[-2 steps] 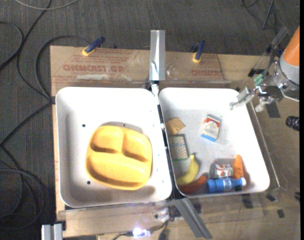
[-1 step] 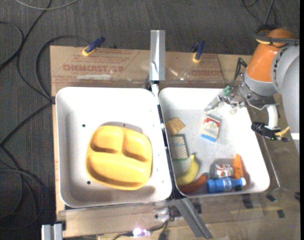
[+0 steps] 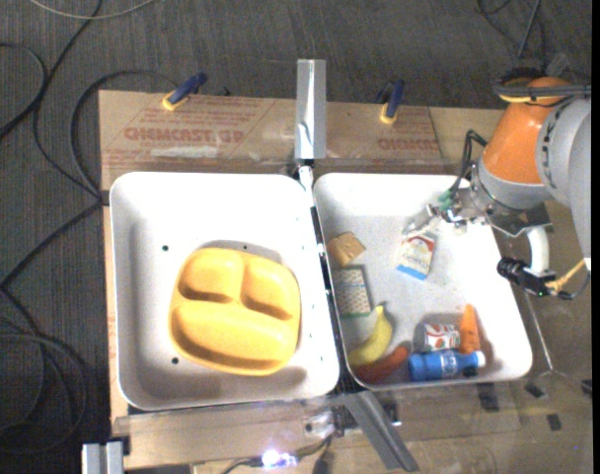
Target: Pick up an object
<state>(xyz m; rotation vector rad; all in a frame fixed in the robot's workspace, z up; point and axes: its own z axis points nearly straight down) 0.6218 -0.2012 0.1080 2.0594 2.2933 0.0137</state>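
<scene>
Jaws (image 3: pixel 440 213) hang over the upper right part of the right bin (image 3: pixel 379 194), w/ a small white & blue carton (image 3: pixel 415 254) dangling from them; its top flap looks pinched between my tips, carton tilted, its lower end near or on the bin floor, can't tell which. So I'm closed on that carton as far as the view shows. My arm (image 3: pixel 522 146) comes in from the right, orange band above the wrist, sitting over the bin's right rim.

Rest of right bin: tan cracker-like square (image 3: pixel 346 248) near the left wall, grey grater-like piece (image 3: pixel 353 290) just below it, banana (image 3: pixel 376 337) below that, red sausage-shaped thing (image 3: pixel 381 365) touching the banana's lower end. Along the front wall: blue bottle (image 3: pixel 440 364) lying on its side, red & white can (image 3: pixel 438 337) just above it, carrot (image 3: pixel 469 328) beside the can on the right.

Left bin (image 3: pixel 142 205) holds a yellow divided tray (image 3: pixel 238 309), upside down or not I can't tell, roughly centred.

Both bins sit side by side on the cardboard-covered surface (image 3: pixel 211 131), w/ two blue & yellow clamps (image 3: pixel 184 91) at its far edge
</scene>
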